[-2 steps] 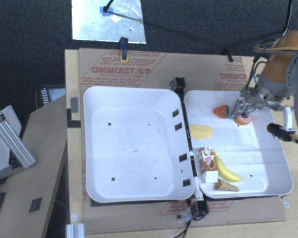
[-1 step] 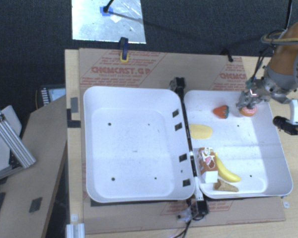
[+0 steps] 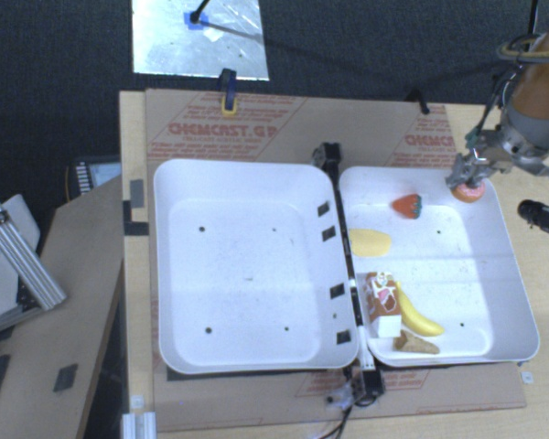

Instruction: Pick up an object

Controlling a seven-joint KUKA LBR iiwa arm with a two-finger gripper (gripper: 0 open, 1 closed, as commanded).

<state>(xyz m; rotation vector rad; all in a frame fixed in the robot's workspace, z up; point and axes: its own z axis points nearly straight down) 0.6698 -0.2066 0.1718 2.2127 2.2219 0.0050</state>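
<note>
**Gripper at far corner of right bin, over pink item**

Gripper [image 3: 469, 177] is seen at the far right corner of the right bin [image 3: 494, 273], hung from the grey arm [image 3: 535, 108] that comes in from the right edge. A pink round item [image 3: 470, 192] is seen directly under the gripper tip, touching or almost touching it, near the bin's far wall. Whether the item is gripped or merely lying on the bin floor cannot be told, and the gripper's opening cannot be told either, since that area is too small and blurred.

Other objects are spread through the same bin:
- A red strawberry [image 3: 406, 206] is placed left of the pink item, clearly apart from it.
- A yellow oval piece [image 3: 370, 241] is laid near the bin's left wall, nearer the camera than the strawberry.
- A small carton [image 3: 382, 300] is set near the front left corner.
- A banana [image 3: 417, 317] is laid just beside the carton, on its right, touching it or nearly so.
- A brown lump [image 3: 415, 343] is seen at the front wall, just in front of the banana.

The left bin [image 3: 178, 273] is set beside the right one, joined along the middle by black clips. Both bins are rested on a cardboard sheet [image 3: 284, 122] printed with red lettering.
</note>
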